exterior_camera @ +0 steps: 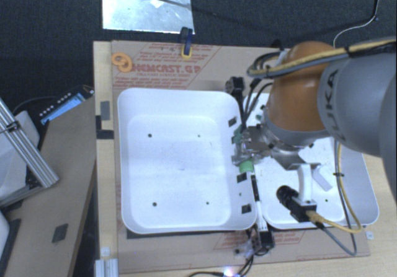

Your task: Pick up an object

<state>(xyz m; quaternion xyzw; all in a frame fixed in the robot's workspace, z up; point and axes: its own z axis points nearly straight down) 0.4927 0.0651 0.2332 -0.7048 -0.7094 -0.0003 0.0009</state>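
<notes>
Over the right bin (366, 207), the end effector (243, 157) hides its state; a white object (321, 178) lies slantwise

Red print runs across the brown cardboard sheet (162, 59) that lies under the two bins. The largest line, along the far edge behind the left bin, reads roughly "HEMCAST" followed by a few more characters (the first letter is cut off by the orange ring lying there, and the ending is too blurred to settle). Smaller red lines above and below it are too fine to read. More red print shows on the near edge of the same sheet, also unreadable. On the grey arm (363, 105), dark upright letters at the shell's left edge look like part of "KUKA".
</notes>
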